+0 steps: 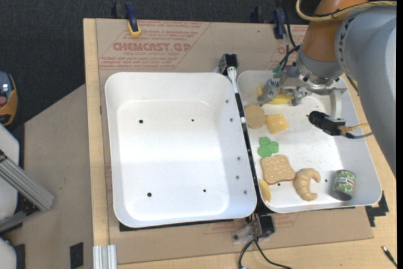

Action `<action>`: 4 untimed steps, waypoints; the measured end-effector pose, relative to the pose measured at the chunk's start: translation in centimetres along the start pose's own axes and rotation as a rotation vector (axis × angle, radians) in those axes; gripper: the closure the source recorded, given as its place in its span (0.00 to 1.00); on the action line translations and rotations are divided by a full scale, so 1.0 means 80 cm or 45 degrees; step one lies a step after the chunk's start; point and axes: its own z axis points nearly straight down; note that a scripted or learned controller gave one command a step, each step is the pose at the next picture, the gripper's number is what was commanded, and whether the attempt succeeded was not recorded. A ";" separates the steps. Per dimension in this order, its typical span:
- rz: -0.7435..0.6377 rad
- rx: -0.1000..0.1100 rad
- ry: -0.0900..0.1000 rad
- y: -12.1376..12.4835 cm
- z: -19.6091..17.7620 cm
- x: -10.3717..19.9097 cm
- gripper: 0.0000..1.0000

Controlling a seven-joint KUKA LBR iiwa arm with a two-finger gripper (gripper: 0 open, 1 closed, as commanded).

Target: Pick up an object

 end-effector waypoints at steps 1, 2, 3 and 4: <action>0.003 0.015 0.003 -0.004 -0.009 -0.001 1.00; 0.002 0.015 0.003 -0.004 -0.009 -0.001 0.00; 0.002 0.014 0.003 -0.003 -0.023 -0.001 1.00; 0.001 0.016 0.002 -0.004 -0.022 -0.001 0.00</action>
